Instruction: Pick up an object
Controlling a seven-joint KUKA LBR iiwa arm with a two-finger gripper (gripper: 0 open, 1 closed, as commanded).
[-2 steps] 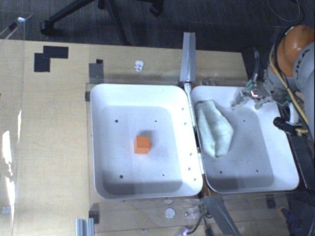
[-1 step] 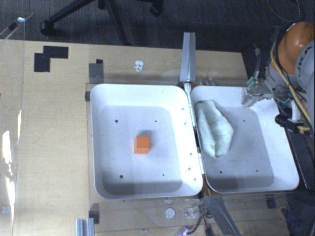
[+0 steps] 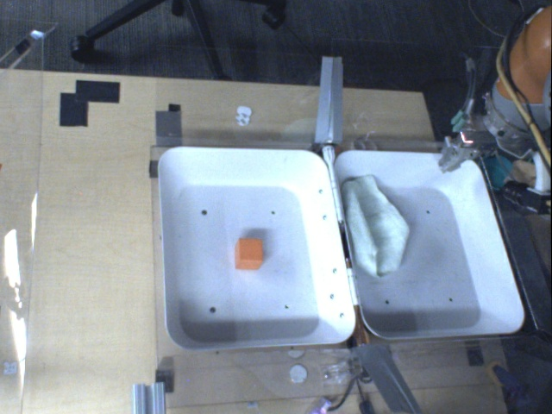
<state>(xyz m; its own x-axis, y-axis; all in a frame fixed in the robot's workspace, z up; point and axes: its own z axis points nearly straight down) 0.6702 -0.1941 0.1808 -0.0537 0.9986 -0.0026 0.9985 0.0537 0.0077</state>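
While jaws (image 3: pixel 454 152) idle, cube (image 3: pixel 249 254) far left.

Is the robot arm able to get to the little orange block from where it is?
Probably yes. The orange block sits alone in the open left bin, nothing on or beside it. The gripper hangs over the right bin's far corner, so it must cross above the crumpled cloth and the divider.

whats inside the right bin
A crumpled pale cloth lies in the right bin, against its left wall. The floor around it is bare. Whatever lies beneath the cloth is covered.
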